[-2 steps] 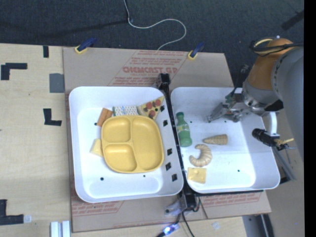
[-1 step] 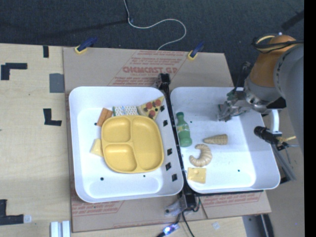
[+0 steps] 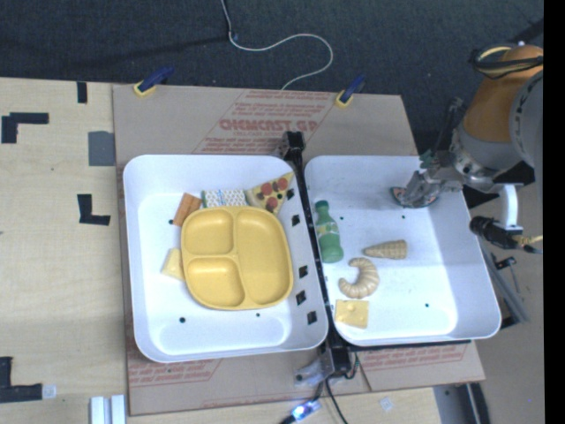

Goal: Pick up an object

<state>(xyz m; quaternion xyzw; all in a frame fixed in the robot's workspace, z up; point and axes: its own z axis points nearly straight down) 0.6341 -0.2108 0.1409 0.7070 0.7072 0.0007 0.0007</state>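
Partly hidden under yellow plate (image 3: 237, 257): toy food (image 3: 187, 208).

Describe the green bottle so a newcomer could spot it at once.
Start at the right-hand white bin, the one without the yellow divided plate. Along its left wall, next to the divider between the bins, lies the green bottle, its cap pointing to the far side. It is the bin's one green item; the croissant, cone and cheese wedge are tan or yellow.

Light wood tabletop (image 3: 53, 263) with black tape marks (image 3: 25, 124). Cardboard sheet (image 3: 265, 122) with red print lies on it, held by blue-yellow clamps (image 3: 154, 79) at its far edge. Dark carpet (image 3: 106, 20) beyond; white cable (image 3: 282, 47) loops across. Even light.
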